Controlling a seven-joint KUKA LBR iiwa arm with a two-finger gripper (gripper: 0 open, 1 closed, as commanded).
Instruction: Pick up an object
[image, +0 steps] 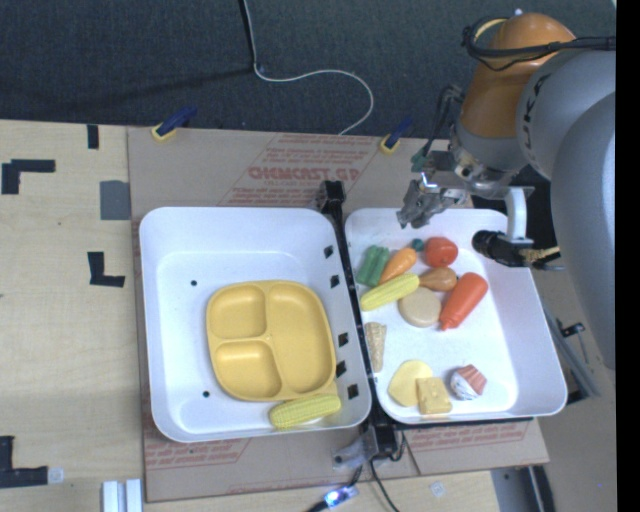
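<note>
The gripper (417, 212) hangs over the far edge of the right bin (530, 340); can't tell how its fingers stand, too small. Just below them sit a tomato (440, 251), a small carrot (398, 263) and a green pepper (373, 264), none of them touched.

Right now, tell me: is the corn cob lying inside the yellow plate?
No. The corn cob lies on the bin floor just beside the yellow plate.
</note>
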